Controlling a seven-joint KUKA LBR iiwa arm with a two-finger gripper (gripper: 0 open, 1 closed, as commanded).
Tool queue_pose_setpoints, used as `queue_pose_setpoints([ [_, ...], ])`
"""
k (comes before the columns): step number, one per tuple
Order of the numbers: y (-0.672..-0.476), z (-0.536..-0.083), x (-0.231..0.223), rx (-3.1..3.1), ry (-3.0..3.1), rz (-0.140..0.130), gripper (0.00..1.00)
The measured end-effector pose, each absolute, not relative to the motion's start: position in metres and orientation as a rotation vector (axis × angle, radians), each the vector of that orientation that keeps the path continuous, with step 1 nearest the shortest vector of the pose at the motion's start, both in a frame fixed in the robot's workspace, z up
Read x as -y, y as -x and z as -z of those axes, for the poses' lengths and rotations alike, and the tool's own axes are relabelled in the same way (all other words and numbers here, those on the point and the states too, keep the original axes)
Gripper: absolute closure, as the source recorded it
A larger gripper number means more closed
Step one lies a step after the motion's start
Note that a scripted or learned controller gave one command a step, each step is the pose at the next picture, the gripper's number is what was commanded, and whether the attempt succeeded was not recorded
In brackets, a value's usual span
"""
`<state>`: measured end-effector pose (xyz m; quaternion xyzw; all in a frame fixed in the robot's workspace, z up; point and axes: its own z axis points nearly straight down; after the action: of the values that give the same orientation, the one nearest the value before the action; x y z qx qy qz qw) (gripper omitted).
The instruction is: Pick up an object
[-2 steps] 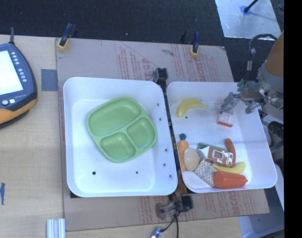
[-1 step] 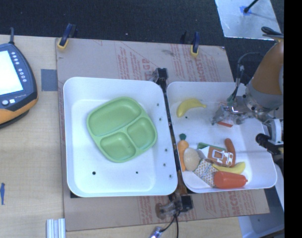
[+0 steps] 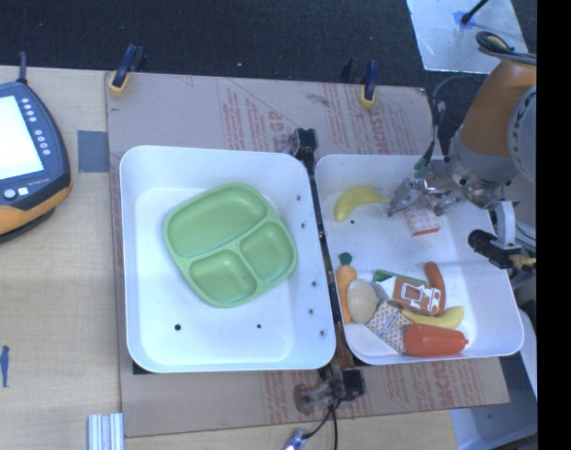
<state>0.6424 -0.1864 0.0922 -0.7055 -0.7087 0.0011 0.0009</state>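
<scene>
In the right white bin (image 3: 496,279) lie several toy foods. A yellow banana (image 3: 358,201) rests at the bin's far left. A small white and red cup (image 3: 423,221) sits just below my gripper (image 3: 418,197), which hangs over the bin's far part, right of the banana. Whether the cup touches the gripper is unclear. Near the front lie a carrot (image 3: 346,284), a pale egg-like piece (image 3: 361,300), a printed box (image 3: 414,294), a sausage (image 3: 435,277), a second banana (image 3: 437,317) and a red pepper (image 3: 434,341).
The left white bin (image 3: 144,336) holds a green divided plate (image 3: 230,244). A tablet-like pendant (image 3: 18,162) lies on the bench at far left. Clamps (image 3: 368,82) hold the cardboard underlay at the back edge.
</scene>
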Motion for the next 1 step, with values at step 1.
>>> queue_pose_setpoints([
  [1,-0.6423,-0.1024,0.1869,2.226,2.212,-0.005,1.00],
])
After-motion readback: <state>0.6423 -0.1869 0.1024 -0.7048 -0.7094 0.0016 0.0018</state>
